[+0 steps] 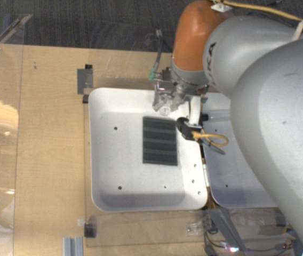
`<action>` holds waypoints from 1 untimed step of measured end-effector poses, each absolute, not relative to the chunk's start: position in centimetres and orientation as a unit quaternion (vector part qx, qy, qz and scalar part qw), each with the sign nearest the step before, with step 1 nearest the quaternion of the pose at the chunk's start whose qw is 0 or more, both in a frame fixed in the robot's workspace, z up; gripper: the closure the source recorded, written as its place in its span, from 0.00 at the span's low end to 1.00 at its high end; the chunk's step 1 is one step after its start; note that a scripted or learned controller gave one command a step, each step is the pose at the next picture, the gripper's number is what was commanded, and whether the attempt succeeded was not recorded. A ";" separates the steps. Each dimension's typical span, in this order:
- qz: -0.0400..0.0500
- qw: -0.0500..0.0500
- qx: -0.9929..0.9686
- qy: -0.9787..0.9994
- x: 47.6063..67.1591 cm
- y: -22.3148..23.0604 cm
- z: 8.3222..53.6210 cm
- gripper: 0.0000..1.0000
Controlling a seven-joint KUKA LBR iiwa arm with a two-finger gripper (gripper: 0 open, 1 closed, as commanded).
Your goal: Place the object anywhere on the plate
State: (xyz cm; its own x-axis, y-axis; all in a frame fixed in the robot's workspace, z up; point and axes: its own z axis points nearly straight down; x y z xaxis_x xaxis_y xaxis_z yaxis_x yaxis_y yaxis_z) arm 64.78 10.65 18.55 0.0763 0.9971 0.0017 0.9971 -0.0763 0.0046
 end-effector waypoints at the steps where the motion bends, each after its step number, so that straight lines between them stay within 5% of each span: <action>1: 0.001 0.000 0.750 0.661 66.8 18.1 13.2 1.00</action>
